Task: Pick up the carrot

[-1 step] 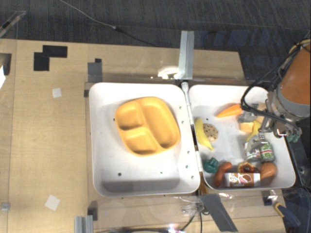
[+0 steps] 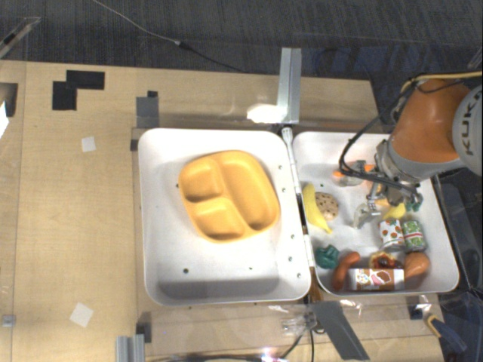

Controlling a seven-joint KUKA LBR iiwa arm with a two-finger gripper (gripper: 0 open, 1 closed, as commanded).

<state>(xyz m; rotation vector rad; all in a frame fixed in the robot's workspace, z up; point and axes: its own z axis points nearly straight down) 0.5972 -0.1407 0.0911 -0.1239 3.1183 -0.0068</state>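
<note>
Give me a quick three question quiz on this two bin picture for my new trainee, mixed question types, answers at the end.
1. True or false: the yellow divided plate lies in the right bin.
2. Which bin is the end effector over? A) left bin B) right bin
3. Fill in: the banana lies beside the ____ between the bins.

Key: 1. False, it lies in the left bin. 2. B. 3. Divider: the banana lies along the right bin's left wall.

A yellow divided plate (image 2: 225, 194) lies in the left bin (image 2: 155, 225); a banana (image 2: 315, 210) and cookie (image 2: 327, 203) lie in the right.
</note>
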